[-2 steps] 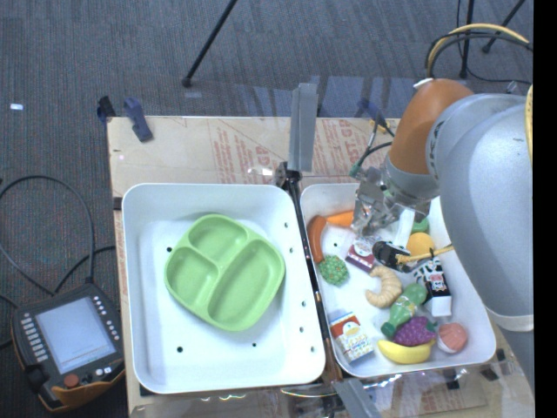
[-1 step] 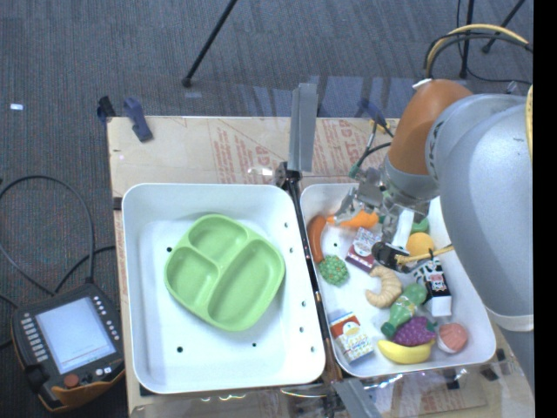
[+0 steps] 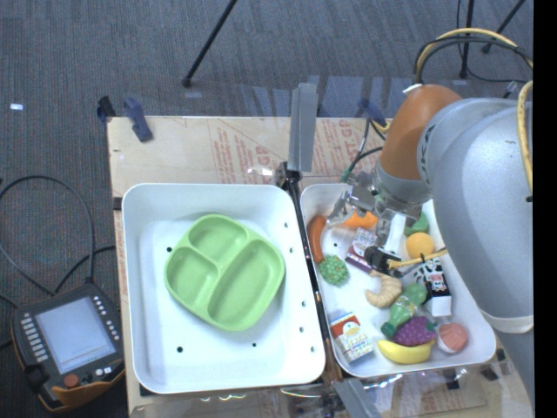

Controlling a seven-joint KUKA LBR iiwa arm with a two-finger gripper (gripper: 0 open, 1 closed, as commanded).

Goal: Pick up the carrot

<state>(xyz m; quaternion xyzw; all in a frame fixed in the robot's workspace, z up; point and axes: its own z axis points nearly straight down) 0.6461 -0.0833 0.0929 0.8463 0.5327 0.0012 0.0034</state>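
Observation:
A bright orange carrot (image 3: pixel 362 220) lies in the upper part of the right bin (image 3: pixel 483 333), partly hidden under the gripper (image 3: pixel 372 214). The gripper hangs low directly over it, at or just above the pile of toy food. The grey arm with its orange band (image 3: pixel 416 138) comes in from the right and covers the bin's far corner. I cannot see whether the carrot sits between the jaws.
A reddish-orange long piece (image 3: pixel 315 235) leans on the right bin's left wall beside a green broccoli (image 3: pixel 332 270). A croissant (image 3: pixel 383 292), yellow fruit (image 3: pixel 419 245), carton (image 3: pixel 352 336), banana (image 3: pixel 405 352) and grapes (image 3: pixel 415 329) crowd the bin. The left bin (image 3: pixel 144 338) holds a green divided plate (image 3: pixel 224 271).

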